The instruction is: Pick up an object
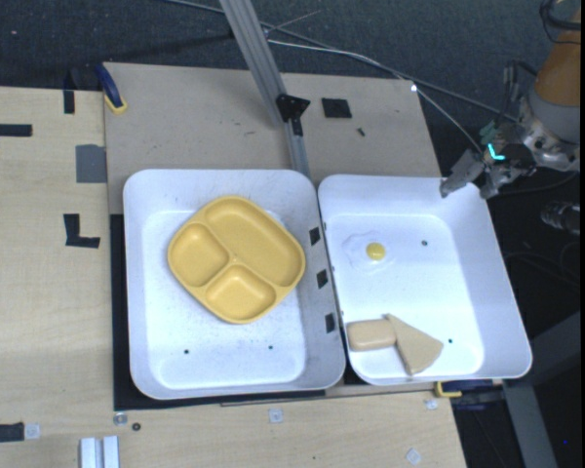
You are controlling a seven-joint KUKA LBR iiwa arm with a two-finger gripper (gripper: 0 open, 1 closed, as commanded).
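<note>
Yellow divided plate [236, 258] fills left bin [141, 291]; hand [465, 178] state unclear.

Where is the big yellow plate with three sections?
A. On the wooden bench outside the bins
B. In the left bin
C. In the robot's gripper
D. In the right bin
B: the yellow plate lies flat in the left bin, while the gripper is over by the right bin's far corner.

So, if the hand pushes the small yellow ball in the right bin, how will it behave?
The small yellow ball looks round, so it would probably roll away on the smooth floor of the right bin. It sits alone in the open, so likely nothing stops it before a wall. Being tiny, it seems light.
</note>
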